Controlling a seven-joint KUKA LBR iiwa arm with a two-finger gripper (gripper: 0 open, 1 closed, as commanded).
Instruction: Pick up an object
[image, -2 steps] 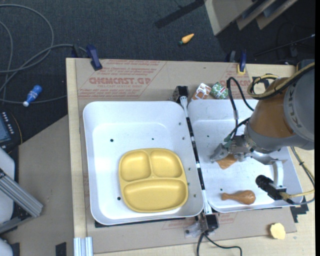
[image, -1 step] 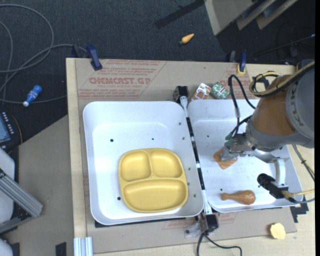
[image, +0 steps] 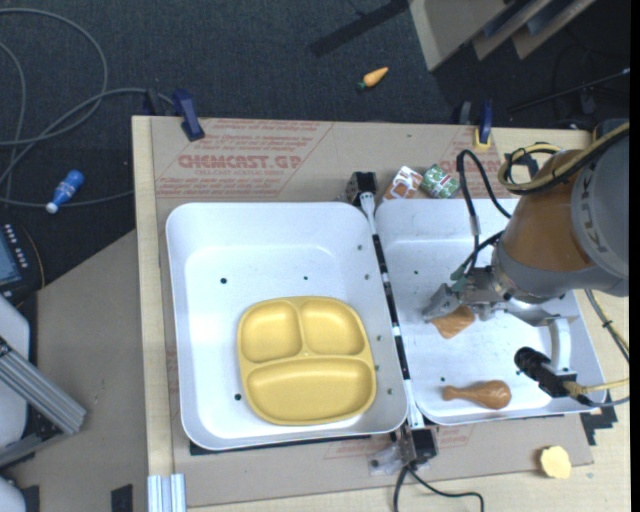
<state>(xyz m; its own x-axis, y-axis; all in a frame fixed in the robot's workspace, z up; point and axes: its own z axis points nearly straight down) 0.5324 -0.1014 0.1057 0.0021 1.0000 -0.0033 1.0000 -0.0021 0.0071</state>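
My gripper (image: 447, 303) hangs low over the left half of the right bin (image: 430, 235). A small tan-orange piece (image: 455, 323) lies directly under it, touching or almost touching the tip; whether it is gripped cannot be made out. A brown toy drumstick (image: 479, 394) lies flat near the right bin's front edge, apart from the gripper. In the left bin (image: 200, 250) sits a yellow divided plate (image: 304, 360).
Two small packets (image: 405, 183) (image: 438, 181) lie on the bench behind the right bin. A yellow lump (image: 554, 461) rests on the bench at the front right. Blue clamps (image: 187, 113) (image: 485, 125) hold the board's back edge.
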